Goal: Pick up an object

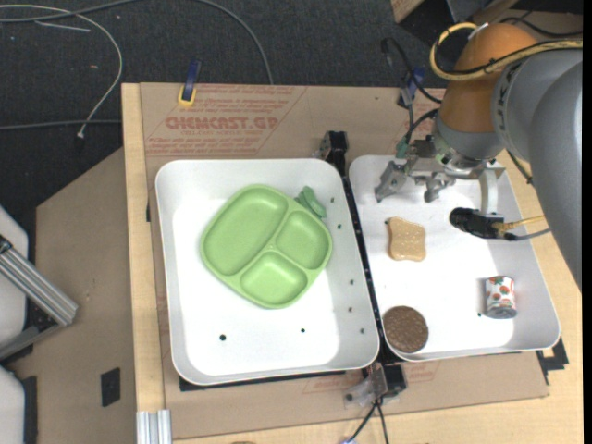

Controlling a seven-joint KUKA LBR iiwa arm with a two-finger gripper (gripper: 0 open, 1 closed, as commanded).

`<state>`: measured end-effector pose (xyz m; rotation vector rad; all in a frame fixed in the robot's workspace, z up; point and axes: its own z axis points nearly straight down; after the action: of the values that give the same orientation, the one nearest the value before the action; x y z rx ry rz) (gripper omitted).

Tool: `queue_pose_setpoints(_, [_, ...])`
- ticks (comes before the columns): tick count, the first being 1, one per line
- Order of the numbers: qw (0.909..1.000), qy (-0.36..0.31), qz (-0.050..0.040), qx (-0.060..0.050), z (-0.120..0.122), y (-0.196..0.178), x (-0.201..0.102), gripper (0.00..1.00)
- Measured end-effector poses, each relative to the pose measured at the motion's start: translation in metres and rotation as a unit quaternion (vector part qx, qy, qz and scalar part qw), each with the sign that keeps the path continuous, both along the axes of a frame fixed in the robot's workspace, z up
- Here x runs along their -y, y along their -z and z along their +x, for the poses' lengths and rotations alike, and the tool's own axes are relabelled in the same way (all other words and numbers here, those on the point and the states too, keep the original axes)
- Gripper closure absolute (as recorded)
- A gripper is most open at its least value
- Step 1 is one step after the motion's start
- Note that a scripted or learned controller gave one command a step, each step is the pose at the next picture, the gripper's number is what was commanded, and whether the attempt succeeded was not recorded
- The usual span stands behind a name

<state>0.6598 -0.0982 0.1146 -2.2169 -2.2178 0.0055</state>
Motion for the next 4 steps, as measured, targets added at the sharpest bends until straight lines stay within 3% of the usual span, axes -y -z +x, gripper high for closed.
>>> queue_pose_setpoints(1, [1.0,0.0,-0.0002,0.004,0.002,-0.015,0.0,1.0])
queue_pose_setpoints(3, [1.0,0.0,-0.0013,0.007,0.004,-0.117,0.007,1.0])
queue_pose_setpoints(4, [1.0,-0.003,0.0004,0.002,-0.007,-0.109,-0.052,1.0])
